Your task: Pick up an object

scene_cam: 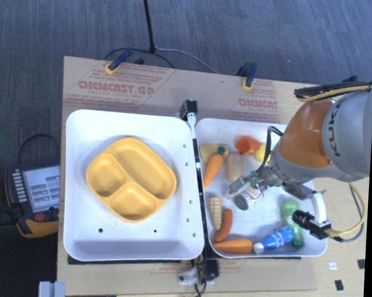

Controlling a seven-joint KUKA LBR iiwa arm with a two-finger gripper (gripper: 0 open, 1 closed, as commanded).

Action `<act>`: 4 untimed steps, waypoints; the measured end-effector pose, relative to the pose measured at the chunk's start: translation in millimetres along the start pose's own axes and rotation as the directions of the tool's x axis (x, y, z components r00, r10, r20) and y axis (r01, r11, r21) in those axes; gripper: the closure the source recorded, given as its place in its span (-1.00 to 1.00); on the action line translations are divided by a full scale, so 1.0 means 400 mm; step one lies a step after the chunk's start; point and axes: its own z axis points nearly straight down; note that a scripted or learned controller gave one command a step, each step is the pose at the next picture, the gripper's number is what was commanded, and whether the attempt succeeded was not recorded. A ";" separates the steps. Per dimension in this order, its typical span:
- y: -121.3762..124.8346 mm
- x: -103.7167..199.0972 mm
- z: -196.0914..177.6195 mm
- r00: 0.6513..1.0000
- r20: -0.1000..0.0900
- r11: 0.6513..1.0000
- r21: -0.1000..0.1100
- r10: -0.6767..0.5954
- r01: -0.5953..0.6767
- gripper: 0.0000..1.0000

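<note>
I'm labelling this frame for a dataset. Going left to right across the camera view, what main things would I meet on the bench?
Yellow divided plate in the left bin → upright carrot → gripper → blue bottle.

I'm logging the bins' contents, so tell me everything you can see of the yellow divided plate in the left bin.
The yellow divided plate is a rounded, glossy, plastic-looking tray with three compartments: one large along its upper right and two smaller at its left and bottom, split by raised ridges. It lies flat and right side up, turned at a slant, near the middle of the left bin, resting on the bin's white floor. Nothing lies in its compartments, and no other object touches it.
</note>
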 end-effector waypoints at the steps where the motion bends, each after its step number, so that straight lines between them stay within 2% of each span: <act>1: -0.053 0.012 0.020 0.811 0.003 0.811 -0.008 -0.585 0.585 1.00; 2: -0.056 0.012 0.022 0.810 0.002 0.810 -0.006 -0.587 0.587 -1.00; 3: 0.051 0.041 0.023 0.715 -0.015 0.715 0.006 -0.699 0.699 -1.00; 4: -0.017 0.060 0.023 0.736 0.003 0.736 -0.006 -0.677 0.677 -1.00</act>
